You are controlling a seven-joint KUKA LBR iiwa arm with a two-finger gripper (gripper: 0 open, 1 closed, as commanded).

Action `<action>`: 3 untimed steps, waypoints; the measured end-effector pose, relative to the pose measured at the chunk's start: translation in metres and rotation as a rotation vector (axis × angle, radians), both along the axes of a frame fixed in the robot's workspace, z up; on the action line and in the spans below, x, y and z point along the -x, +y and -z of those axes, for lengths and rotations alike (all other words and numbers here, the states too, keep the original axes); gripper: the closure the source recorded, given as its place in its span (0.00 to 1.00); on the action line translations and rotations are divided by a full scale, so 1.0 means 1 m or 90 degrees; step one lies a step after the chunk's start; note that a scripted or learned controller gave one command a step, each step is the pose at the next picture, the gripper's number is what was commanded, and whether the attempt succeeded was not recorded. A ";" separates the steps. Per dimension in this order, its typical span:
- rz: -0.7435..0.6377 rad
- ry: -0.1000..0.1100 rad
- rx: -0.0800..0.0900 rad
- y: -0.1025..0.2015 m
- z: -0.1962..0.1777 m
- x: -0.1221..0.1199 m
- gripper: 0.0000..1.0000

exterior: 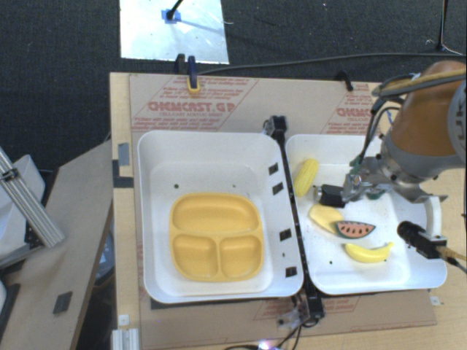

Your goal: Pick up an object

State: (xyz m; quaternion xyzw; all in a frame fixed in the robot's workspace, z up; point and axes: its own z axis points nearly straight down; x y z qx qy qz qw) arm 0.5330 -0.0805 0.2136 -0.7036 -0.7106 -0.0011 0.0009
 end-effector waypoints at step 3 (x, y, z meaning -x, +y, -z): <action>-0.001 -0.001 0.000 0.175 -0.016 0.031 1.00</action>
